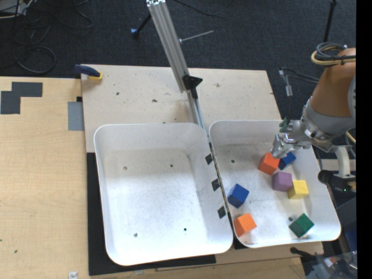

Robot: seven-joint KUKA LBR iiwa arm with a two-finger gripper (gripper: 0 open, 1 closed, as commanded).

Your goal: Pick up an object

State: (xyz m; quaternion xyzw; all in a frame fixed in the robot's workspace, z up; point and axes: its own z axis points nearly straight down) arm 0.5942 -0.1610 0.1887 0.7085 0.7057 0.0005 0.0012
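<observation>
The right bin [232,133] holds several coloured cubes. An orange-red cube [268,163] lies next to a small blue block [286,160], with a purple cube [282,181] and a yellow cube [299,188] just below them. A blue cube [238,195] and an orange cube [244,223] lie near the bin's left wall, and a green cube [301,225] sits at the lower right. My gripper [283,146] hangs low over the orange-red cube and the small blue block, its tips right at their upper edges. Nothing shows between the fingers.
The left bin [110,133] stands beside the right one, split from it by a divider with black clips [214,182]. A slanted metal rail [171,48] rises behind the bins. The wooden bench extends to the left.
</observation>
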